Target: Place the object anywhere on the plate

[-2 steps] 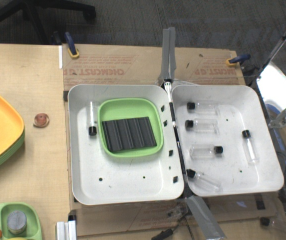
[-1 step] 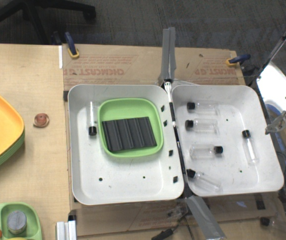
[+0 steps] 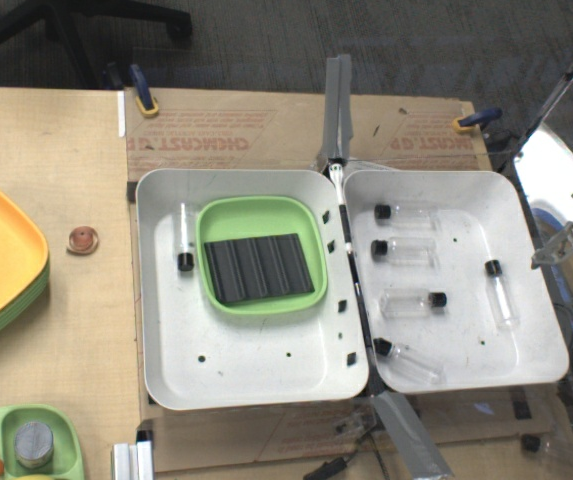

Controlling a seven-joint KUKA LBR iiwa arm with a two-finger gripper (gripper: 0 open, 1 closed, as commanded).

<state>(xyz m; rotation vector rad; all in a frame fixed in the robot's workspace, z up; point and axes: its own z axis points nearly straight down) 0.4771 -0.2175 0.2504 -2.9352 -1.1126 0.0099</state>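
Vials (image 3: 406,250) of clear plastic with black caps lie scattered in the right bin (image 3: 526,363); they look light, stiff and slippery. Gripping mid-barrel, across the tube, seems safest before carrying one to the green plate (image 3: 261,213). Whether the gripper stands wide or narrow cannot be told.

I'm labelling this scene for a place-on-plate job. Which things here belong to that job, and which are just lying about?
Belongs to the job:
- green plate, holding a dark ribbed block
- clear vials with black caps in the right bin
- one vial beside the plate in the left bin

Lying about:
- yellow plates
- small red disc
- blue clamps
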